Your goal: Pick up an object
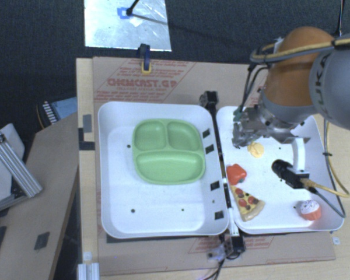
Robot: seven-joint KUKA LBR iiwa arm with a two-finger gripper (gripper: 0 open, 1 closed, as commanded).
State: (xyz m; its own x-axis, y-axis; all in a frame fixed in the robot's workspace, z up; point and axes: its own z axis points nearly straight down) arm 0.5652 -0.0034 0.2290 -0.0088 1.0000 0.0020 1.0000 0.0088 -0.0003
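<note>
Camera view: A grey arm (pixel 297 69) with an orange band reaches in from the right of the frame and hangs its gripper (pixel 241 136) low over the upper left part of the right bin (pixel 280 209), close to the divider between the two bins. The step in hand looks like the approach to a pick, with nothing lifted yet. Nothing shows in the gripper's grasp, and from this angle it cannot be told whether the gripper stands wide or narrow.

The likeliest target, a small yellow toy piece (pixel 256 150), lies on the bin floor just beside the gripper, to its lower right in the frame. A red toy pepper (pixel 236 172) sits a little lower, near the divider. A toy pizza slice (pixel 248 203) lies lower again, toward the bin's lower left corner, and a toy cupcake (pixel 308 210) stands well apart at the lower right.

In the left bin (pixel 119 174) a green divided plate (pixel 166 151) lies alone, well apart from the gripper.

The next move probably calls for a small shift toward the lower right to centre over the yellow piece, then a straight descent to the floor and a close around it. The piece is small and low, so the margin for error looks slim.
</note>
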